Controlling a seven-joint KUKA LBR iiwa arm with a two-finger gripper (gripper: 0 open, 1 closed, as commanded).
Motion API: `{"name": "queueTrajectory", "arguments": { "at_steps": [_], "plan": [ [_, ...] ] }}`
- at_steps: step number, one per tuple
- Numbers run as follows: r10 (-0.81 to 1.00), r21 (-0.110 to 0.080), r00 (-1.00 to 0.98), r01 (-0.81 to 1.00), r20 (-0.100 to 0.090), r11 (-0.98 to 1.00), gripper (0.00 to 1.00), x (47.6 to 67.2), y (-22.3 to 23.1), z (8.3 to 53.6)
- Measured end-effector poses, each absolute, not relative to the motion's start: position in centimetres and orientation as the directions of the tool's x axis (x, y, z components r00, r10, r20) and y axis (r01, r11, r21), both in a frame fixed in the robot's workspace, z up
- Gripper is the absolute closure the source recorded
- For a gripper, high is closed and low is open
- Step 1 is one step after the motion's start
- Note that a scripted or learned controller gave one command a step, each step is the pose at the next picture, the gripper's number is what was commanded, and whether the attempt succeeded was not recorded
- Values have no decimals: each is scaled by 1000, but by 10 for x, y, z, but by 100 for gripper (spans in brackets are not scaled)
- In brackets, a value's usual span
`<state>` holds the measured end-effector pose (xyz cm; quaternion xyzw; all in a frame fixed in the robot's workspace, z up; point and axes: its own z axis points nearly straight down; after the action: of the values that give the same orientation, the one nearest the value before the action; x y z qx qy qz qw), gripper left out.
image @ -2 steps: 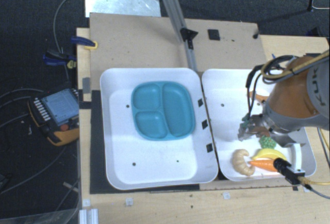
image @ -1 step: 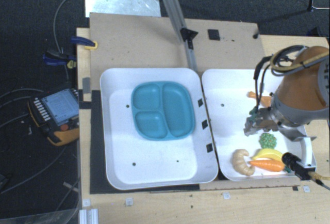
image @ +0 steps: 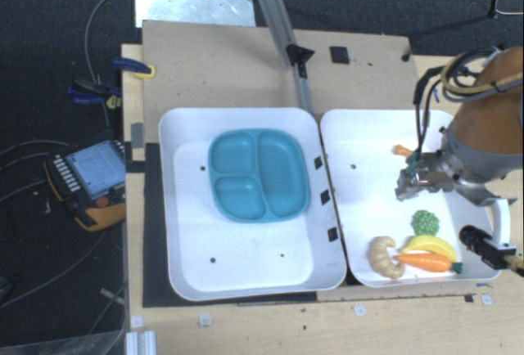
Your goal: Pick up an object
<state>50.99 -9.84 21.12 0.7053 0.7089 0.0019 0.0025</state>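
White right bin (image: 360,141) holds the food cluster at its near edge: broccoli (image: 424,222), banana (image: 432,245), carrot (image: 426,262), croissant (image: 383,255). Gripper (image: 412,183) hangs just far of the broccoli, nothing visibly held; finger spread cannot be told. Best bet: drop straight onto the broccoli, the freest piece, clear of the banana.

We see our arm (image: 483,120) reaching in from the right, its orange band bulking large at the upper right with dark cables looped over it, and the grey wrist below it angled down and to the left. Our hand (image: 412,181) hangs low at the wrist's end, a small metallic cluster pointing leftward.
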Motion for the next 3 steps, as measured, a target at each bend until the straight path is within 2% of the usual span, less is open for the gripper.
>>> {"name": "queueTrajectory", "arguments": {
  "at_steps": [1, 2, 3],
  "plan": [
    [1000, 6, -4, 1000, -1, 4, 100, 503, -102, 259],
    [1000, 3, -9, 1000, 1, 9, 100, 521, -49, 258],
    [1000, 5, -10, 1000, 1, 10, 100, 551, -3, 261]
  ]
}}
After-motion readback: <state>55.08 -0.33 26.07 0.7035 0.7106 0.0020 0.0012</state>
